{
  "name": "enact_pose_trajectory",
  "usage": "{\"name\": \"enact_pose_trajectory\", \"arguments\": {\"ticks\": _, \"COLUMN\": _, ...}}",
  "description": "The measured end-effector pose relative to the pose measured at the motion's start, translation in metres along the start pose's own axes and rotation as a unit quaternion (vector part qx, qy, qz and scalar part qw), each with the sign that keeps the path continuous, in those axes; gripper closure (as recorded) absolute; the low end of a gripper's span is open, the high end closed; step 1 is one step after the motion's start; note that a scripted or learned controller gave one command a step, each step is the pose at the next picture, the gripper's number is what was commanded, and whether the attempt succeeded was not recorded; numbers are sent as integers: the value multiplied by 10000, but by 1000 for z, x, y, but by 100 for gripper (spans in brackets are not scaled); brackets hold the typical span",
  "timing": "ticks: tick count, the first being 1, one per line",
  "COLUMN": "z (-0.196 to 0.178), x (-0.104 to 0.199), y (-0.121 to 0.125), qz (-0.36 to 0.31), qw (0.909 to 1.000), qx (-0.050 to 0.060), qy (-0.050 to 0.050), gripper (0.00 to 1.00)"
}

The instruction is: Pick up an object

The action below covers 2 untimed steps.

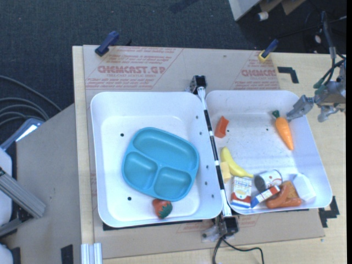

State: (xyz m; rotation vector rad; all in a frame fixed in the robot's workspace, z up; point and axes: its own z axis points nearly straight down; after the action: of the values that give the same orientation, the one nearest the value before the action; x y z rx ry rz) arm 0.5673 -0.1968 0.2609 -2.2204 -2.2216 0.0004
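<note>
The right bin (258, 100) holds a carrot (284, 132) near its far right side, a small orange piece (221, 127) by the divider, a banana (234, 164), a small carton (241, 191), a can (269, 179) and an orange-red item (283, 197) at the front. My gripper (314, 109) hangs over the bin's far right rim, just up and right of the carrot. Its two grey fingers (300, 107) are spread apart and open, with nothing between them.
The left bin (104, 147) carries a blue divided plate (159, 163) and a strawberry (161, 208) at its front edge. A white cup (305, 187) lies in the right bin's front right corner. Clamps sit at the bench's back edge.
</note>
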Motion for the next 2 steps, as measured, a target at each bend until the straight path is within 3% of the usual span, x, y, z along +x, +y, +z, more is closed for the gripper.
{"name": "enact_pose_trajectory", "arguments": {"ticks": 1, "z": 123, "x": 7, "y": 69, "qz": -3, "qw": 10000, "qx": 8, "qy": 3, "gripper": 0}}
{"name": "enact_pose_trajectory", "arguments": {"ticks": 2, "z": 177, "x": -21, "y": 44, "qz": -18, "qw": 10000, "qx": 14, "qy": 54, "gripper": 0}}
